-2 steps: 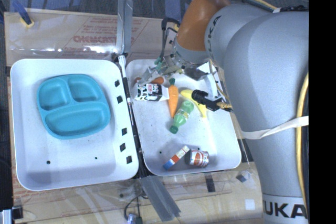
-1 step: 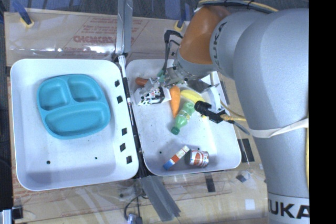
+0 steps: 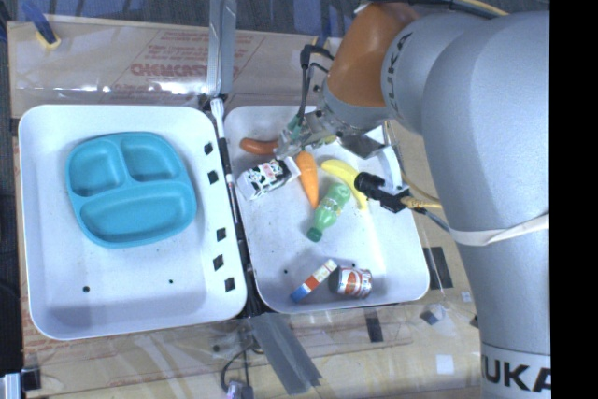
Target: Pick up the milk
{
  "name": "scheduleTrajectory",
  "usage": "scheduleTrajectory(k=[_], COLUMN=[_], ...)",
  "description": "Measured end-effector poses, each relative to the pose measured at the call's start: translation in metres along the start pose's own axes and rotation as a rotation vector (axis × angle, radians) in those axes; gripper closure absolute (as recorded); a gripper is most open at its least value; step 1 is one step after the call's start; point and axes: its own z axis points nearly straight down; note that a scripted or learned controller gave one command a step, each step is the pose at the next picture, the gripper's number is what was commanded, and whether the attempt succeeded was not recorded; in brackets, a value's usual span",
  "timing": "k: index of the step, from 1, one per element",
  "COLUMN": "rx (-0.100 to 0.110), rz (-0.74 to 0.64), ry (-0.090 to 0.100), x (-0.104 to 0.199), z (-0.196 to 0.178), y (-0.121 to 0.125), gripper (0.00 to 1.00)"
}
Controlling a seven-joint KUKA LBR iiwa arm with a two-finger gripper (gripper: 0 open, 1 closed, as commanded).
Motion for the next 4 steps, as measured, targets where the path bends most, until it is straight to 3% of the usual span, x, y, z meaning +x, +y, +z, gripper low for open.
scheduleTrajectory(k=[1,2,3,4], rx=[0.000,0.010,0.042,0.025], rz=[0.000,0.160,0.120,0.039], ry=[0.000,0.010,0.021,0.020], x=[0.000,0.020,0.015,0.009], z=[0.000,0.016,-0.037,0.012], y=[0.000,-0.035,-0.016,-0.015], gripper=[0.00,0.00,0.00,0.00])
